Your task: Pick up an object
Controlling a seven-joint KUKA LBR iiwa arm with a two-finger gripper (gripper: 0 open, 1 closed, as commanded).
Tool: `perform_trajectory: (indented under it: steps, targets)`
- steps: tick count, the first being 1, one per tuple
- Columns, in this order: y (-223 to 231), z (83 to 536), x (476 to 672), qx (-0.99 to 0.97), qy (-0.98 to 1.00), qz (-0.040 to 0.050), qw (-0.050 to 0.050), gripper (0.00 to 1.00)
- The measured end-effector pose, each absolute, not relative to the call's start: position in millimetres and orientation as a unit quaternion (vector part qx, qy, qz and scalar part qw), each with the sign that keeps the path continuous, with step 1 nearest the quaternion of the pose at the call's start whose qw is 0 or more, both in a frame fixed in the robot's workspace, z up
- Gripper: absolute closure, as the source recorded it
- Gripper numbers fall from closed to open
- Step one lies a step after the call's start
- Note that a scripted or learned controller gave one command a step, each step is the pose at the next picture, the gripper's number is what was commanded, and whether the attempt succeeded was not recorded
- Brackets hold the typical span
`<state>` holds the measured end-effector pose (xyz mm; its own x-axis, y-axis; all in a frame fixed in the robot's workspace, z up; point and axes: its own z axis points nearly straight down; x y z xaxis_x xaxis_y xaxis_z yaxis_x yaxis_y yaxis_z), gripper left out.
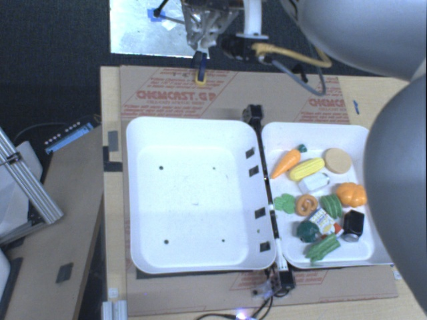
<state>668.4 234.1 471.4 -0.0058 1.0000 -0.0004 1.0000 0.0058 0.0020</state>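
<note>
Plastic toy food crowds the right bin (357, 137), light, stiff and slick by my guess, the carrot (287, 162) at its near-left corner easiest pinched across its middle, while the hand (200, 44) hangs high beyond both bins, its grip state impossible to tell.

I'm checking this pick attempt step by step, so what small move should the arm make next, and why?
Probably swing the gripper toward the right bin. The gripper hangs beyond the far edge of the bins, over the cardboard, with nothing visible between its fingers, while all the toy food, such as the carrot and corn, lies clustered in the right bin.
</note>
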Motion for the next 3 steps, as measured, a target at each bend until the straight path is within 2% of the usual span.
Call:
perform_trajectory:
  steps: [2, 3]
  targets:
    - [234.1, 472.3, 668.5, 0.705, 0.709, 0.0002, 0.001, 1.0]
    - [234.3, 499.8, 668.4, 0.705, 0.709, 0.0019, 0.001, 1.0]
